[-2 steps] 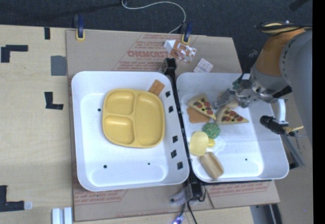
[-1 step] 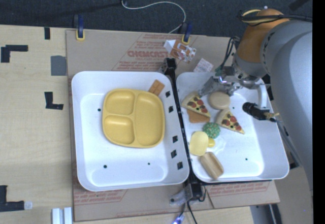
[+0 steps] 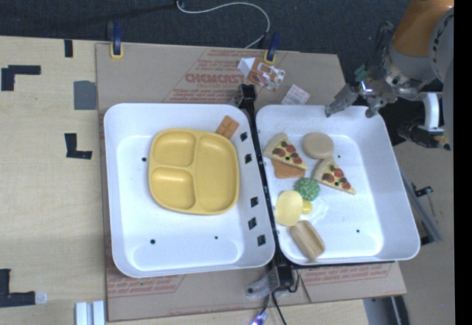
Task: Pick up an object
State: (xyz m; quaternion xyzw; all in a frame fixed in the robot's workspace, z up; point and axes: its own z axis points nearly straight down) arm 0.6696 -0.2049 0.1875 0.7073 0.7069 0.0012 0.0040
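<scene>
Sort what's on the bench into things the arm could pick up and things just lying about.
For the job:
two pizza slices
round tan cookie
green broccoli
yellow lemon-like piece
hot dog bun
gripper

Lying about:
yellow divided plate
small orange cracker
white cable

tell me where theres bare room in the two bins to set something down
Left bin: a bare strip along the near wall, below the yellow divided plate. Right bin: bare floor right of the pizza slice and hot dog. Its left half is crowded with toy food.
</scene>
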